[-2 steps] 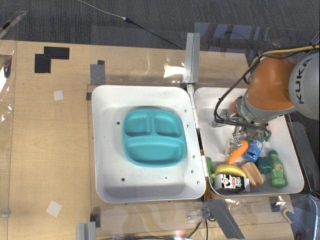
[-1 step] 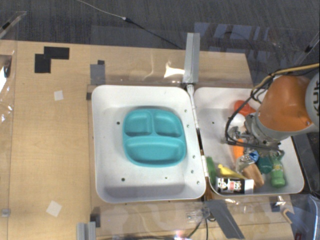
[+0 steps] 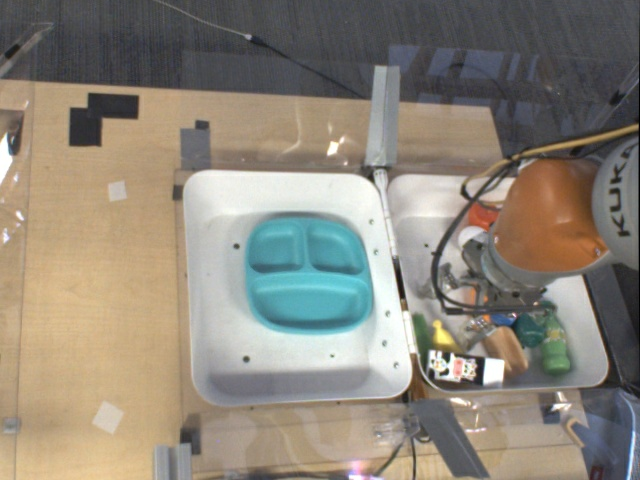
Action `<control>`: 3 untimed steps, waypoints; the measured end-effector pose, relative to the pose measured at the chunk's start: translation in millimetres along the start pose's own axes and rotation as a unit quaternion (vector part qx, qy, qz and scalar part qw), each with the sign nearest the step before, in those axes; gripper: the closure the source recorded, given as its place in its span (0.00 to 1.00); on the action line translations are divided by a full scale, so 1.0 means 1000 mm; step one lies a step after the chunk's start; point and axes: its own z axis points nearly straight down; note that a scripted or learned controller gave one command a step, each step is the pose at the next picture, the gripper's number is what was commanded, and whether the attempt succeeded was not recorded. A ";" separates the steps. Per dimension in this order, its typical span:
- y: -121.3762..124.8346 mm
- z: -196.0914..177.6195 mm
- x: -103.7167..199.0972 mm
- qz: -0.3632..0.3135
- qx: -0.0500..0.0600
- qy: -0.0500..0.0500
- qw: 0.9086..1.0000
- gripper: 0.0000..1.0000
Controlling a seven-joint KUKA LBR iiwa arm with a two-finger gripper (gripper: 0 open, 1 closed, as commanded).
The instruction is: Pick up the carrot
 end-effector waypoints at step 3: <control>0.009 -0.014 0.011 -0.088 0.006 -0.005 0.996 1.00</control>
